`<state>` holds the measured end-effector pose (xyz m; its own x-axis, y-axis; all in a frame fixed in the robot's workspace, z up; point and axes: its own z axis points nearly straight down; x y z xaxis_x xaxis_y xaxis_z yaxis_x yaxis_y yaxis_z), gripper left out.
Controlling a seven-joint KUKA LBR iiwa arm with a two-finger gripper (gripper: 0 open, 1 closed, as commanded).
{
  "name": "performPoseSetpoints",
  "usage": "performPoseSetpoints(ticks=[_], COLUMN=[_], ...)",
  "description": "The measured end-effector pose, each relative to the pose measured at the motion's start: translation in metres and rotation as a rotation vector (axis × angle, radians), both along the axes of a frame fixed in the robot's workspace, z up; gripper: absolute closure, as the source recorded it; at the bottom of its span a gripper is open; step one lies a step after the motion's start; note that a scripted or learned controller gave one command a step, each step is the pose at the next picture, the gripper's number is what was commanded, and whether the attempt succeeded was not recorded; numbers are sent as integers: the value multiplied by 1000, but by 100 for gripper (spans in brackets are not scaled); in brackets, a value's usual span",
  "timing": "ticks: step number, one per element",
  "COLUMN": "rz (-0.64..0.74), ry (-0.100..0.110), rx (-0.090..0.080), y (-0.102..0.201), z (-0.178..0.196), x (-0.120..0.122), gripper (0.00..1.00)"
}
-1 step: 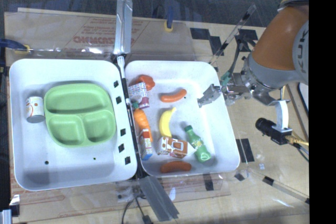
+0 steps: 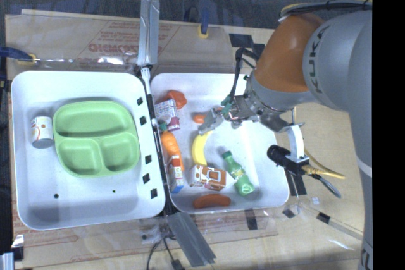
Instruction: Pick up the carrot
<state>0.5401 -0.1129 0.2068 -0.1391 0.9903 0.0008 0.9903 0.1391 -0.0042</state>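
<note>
The left bin (image 2: 25, 199) on the counter (image 2: 76, 35) holds a small can (image 2: 42, 131) at its left wall and a green divided plate (image 2: 97, 137) beside it. In the right bin (image 2: 272, 196), the carrot (image 2: 170, 143) lies along the left wall, just right of the divider between the bins, its long axis running up and down the view. A red-labelled packet (image 2: 166, 110) sits just above it, a tomato (image 2: 176, 98) above that, and a narrow tube (image 2: 176, 172) below the carrot. Further right come a banana (image 2: 200, 149), a small carton (image 2: 209, 177), a sausage (image 2: 212, 201) near the front wall, and a green bottle (image 2: 236, 172). The tool (image 2: 218, 117) hangs over the bin's upper middle, above the banana's top end and well apart from the carrot; whether it is wide or narrow I cannot tell. The arm (image 2: 316, 54) enters from the right.
</note>
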Motion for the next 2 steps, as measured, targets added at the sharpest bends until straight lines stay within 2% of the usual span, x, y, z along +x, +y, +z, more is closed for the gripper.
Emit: performPoseSetpoints(ticks=[1,2], rz=[4,-13], ry=[1,-1], rx=[-1,0], y=[0,-23], z=[10,23], x=[0,12], gripper=[100,100])
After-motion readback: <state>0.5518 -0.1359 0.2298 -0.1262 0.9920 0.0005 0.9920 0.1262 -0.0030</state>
